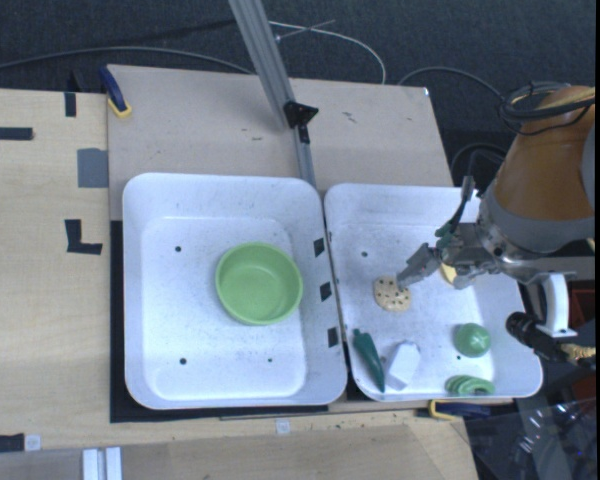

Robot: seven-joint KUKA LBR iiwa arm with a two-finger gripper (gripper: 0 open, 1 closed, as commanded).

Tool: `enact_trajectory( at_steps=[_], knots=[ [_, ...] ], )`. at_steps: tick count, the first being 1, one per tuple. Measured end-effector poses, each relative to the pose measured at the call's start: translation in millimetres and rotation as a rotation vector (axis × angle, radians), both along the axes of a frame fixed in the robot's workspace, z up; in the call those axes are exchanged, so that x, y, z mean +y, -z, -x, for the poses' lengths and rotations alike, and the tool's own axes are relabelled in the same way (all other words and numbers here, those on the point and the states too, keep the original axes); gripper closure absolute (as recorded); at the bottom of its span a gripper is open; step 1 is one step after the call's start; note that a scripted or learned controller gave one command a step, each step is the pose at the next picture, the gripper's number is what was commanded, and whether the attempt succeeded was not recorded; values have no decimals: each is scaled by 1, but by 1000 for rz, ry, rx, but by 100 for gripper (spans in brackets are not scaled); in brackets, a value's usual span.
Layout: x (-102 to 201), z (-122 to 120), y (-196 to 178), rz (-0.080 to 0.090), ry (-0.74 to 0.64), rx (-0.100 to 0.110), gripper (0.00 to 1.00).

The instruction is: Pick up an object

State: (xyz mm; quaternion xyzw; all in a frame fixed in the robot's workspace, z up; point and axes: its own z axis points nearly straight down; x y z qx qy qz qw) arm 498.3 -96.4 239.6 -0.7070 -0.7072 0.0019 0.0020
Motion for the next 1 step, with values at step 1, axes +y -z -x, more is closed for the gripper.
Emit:
enact_trajectory(
  at_steps=[1],
  knots=[
    [3,-2,64,-1,-1,4,0]
  ],
)
